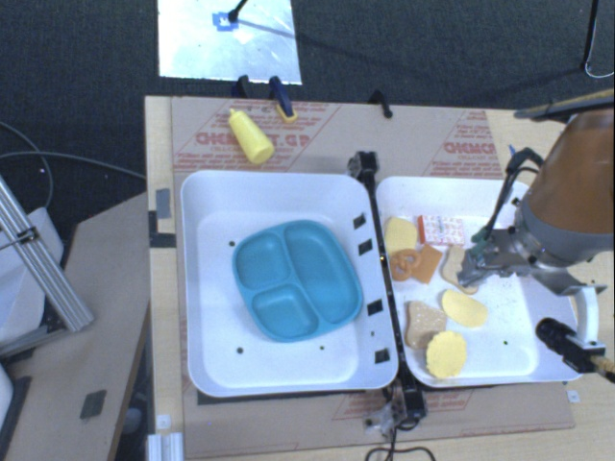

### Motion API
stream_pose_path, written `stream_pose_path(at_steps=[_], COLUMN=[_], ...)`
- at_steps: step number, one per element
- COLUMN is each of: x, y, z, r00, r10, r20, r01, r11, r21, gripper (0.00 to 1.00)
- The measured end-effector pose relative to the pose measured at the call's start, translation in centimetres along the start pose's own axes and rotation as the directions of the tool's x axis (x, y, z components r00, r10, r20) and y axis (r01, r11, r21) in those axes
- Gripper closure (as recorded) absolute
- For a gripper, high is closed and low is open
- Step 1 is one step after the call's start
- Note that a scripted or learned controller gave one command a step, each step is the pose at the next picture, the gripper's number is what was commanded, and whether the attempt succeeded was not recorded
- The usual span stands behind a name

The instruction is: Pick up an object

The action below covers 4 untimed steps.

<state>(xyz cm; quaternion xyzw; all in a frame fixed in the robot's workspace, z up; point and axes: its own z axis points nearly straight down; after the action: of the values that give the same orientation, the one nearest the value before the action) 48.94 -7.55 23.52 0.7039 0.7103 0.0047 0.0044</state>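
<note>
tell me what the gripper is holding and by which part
Cannot be told: the two-finger gripper hangs low over the right white bin, its fingertips too blurred to show anything between them.

Mounted high above the worktop (317, 123), looking down at a slant from a moderate distance. Takes in both white bins side by side, the left bin (207, 286) and the right bin (509, 353), plus dark floor beyond the far edge. Catches the arm (577, 190) entering from the right.
</note>
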Motion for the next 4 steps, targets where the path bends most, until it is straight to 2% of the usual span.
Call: stream_pose_path(at_steps=[1, 2, 3, 4], x=[6.7, 12.9, 17.9, 17.7], y=[2.6, 2.3, -0.2, 0.0], z=[4.4, 5.2, 2.7, 1.7], r00=[1.000, 1.000, 1.000, 1.000], r10=[-0.002, -0.001, 0.000, 0.001], r20=[-0.003, -0.002, -0.002, -0.002], r01=[0.002, 0.001, 0.000, -0.001], r11=[1.000, 1.000, 1.000, 1.000], r21=[0.014, 0.013, 0.012, 0.011], gripper=[1.00, 1.00, 1.00, 1.00])
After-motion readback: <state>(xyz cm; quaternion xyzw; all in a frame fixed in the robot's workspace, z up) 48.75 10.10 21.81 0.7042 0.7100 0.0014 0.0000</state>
